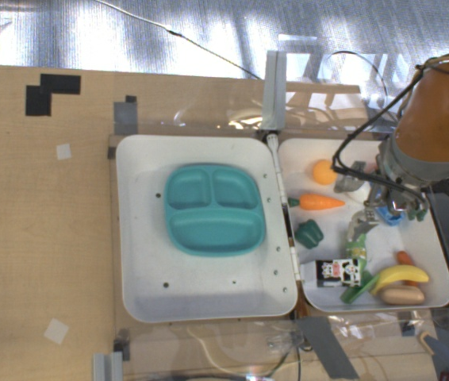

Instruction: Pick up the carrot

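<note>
Your carrot [320, 202] lies in the right-hand bin [439, 292], close to the wall that divides it from the left bin [137, 292]. Its long axis runs nearly level across the view: green stub toward the divider, orange tip pointing right, toward the arm.

Your pincer [361, 230] hangs just beside that tip, a little lower in the view and to its right, and it is not touching the carrot. I cannot tell from this angle how the pincer is set, because the wrist and cabling crowd it; nothing can be seen gripped in it.

So the move turns on a short shift left and slightly up in the view, to bring the pincer over the carrot's middle. Since the carrot lies across the view, you likely want the pincer to close across its width, not along its length.

Mind the neighbours: an orange ball [324, 171] sits just above the carrot, a green pepper [309, 232] just below it, and a small carton [339, 272] lies under the pincer. A banana [401, 276] rests well clear, toward the bin's near corner.
</note>
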`<action>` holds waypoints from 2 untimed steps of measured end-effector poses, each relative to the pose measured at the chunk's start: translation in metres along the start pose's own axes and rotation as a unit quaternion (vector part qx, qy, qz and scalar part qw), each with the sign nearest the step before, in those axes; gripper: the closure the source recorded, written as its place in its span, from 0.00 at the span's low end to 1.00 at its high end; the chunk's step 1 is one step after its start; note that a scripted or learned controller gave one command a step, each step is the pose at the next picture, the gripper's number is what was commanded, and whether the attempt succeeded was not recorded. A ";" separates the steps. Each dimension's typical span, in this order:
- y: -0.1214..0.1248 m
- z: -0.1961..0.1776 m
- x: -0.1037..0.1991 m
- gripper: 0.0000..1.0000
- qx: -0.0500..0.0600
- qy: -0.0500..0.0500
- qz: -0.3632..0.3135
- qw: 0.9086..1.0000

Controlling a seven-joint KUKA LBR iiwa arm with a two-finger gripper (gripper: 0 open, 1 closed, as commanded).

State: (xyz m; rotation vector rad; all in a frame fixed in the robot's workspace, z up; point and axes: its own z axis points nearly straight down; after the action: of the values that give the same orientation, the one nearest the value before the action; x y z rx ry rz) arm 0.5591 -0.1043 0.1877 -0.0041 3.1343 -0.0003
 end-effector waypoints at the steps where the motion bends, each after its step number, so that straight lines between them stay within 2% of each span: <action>1: -0.011 0.096 -0.025 0.00 0.000 -0.002 -0.068 0.998; 2: -0.016 0.099 -0.052 0.00 0.000 -0.002 0.085 0.996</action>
State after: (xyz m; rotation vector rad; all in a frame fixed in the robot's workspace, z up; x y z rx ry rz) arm 0.6118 -0.1206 0.0891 0.2606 3.1187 0.0005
